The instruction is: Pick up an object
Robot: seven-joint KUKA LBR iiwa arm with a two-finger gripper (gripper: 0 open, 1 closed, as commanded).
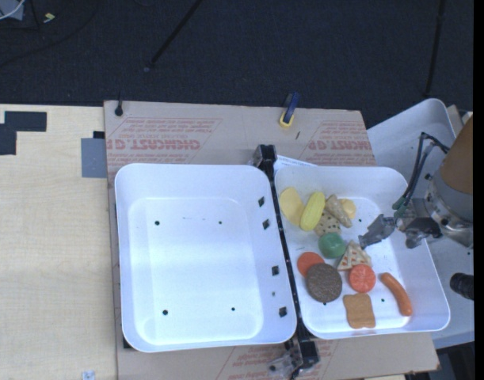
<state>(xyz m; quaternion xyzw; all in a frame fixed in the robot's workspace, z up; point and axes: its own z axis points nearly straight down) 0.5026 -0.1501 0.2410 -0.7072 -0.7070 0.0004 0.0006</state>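
Claw (378, 232) hovers just right of green ball (332, 245) — spread or pinched, cannot tell. Ball likely light, hard, slick plastic — grip across widest middle.

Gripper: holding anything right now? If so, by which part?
Nothing is held. The gripper hangs over the right bin, beside the triangular sandwich piece, with no object between its fingers.

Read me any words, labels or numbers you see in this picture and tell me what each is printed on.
Red print on the cardboard sheet under the bins, upside down from this camera: too blurred to read surely.
More red print on the cardboard's front edge: too small to read.
No readable text on the toy food or bins.
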